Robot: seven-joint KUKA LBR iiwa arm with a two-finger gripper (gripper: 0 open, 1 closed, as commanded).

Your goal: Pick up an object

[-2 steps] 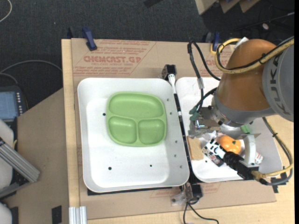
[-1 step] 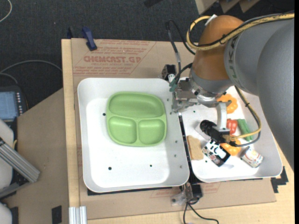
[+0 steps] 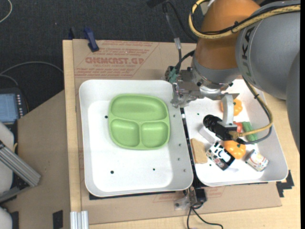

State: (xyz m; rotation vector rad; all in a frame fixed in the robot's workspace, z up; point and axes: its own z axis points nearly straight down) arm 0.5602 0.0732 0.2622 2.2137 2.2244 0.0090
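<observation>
One green divided tray fills the left bin; my gripper, jaws' state unclear, hovers at its two o'clock.

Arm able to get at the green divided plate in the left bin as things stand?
Probably yes. The green divided plate lies alone in the left bin with nothing over it, and the arm hangs over the right bin alongside.

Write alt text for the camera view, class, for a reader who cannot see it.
A grey robot arm with an orange band reaches in from the right, hanging over the right white bin, which holds a jumble of small objects. The left white bin holds a green divided tray.
</observation>
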